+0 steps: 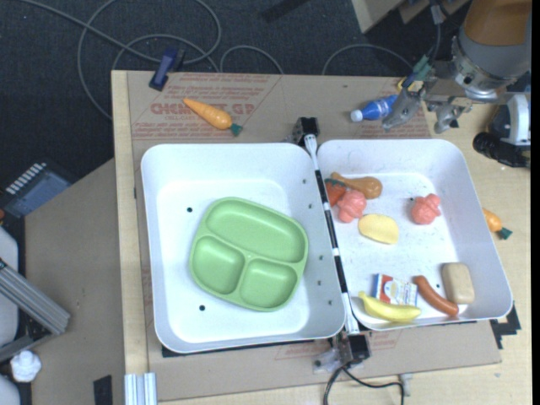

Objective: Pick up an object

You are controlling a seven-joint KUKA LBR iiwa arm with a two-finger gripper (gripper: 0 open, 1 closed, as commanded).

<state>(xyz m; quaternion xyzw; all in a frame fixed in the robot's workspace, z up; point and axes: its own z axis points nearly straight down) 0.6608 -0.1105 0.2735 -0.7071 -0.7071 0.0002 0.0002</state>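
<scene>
grey metal and an orange band mark the arm at the top right of my view, and its gripper [426, 108] hangs above the bench just beyond the far rim of the right bin [472, 184]. i see its two fingers [399, 108] standing apart with nothing between them. a small blue and white bottle [374, 109] lies on the bench just to the left of the pincer, close beside one finger. every object in the right bin sits nearer to me than the pincer: a pink toy [425, 209] closest below it, then an orange drumstick [359, 185], a red and pink piece [347, 202] touching the drumstick, and a yellow lemon shape [379, 229]. along the near wall lie a banana [390, 310], a small carton [394, 290], a sausage [434, 296] and a tan block [458, 282]. the left bin [169, 184] holds a green divided plate [248, 254]. a toy carrot [211, 114] rests on the bench beyond the left bin, well apart from the pincer.
</scene>
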